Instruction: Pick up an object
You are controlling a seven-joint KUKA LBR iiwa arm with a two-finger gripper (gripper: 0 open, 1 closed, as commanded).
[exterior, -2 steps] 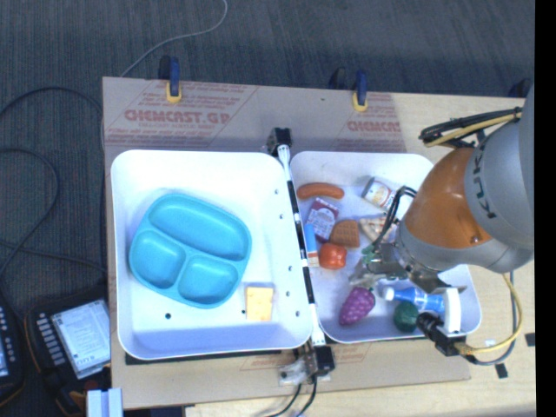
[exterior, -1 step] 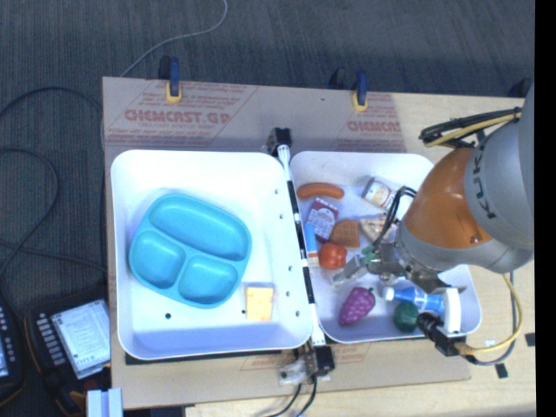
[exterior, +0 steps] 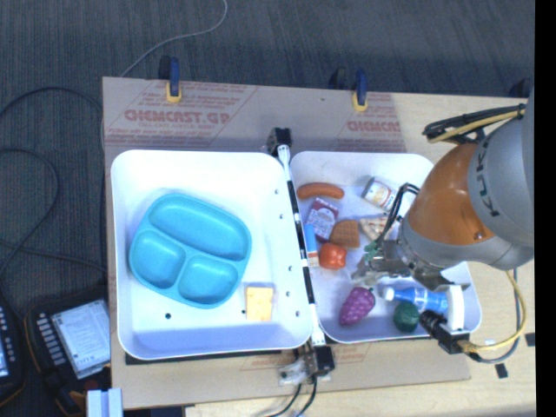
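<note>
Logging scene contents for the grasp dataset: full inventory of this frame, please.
White shallow bins: 2, side by side on the bench.
Blue three-compartment plastic tray: 1, left bin.
Yellow cheese-like block: 1, left bin, near front.
Orange-brown toy sausage: 1, right bin, back.
Red-orange tomato-like toy: 1, right bin, left side.
Purple toy grape bunch: 1, right bin, front.
Dark green round toy: 1, right bin, front.
Blue-and-white tube: 1, right bin, front.
Blue clamps: 2, bench's back edge.
Grey-and-orange arm's gripper: 1, low over right bin.

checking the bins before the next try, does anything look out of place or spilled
Nothing looks spilled or damaged. One oddity: a yellow cheese slice lies alone in the left bin beside the blue divided plate, while the other toy foods crowd the right bin.
</note>
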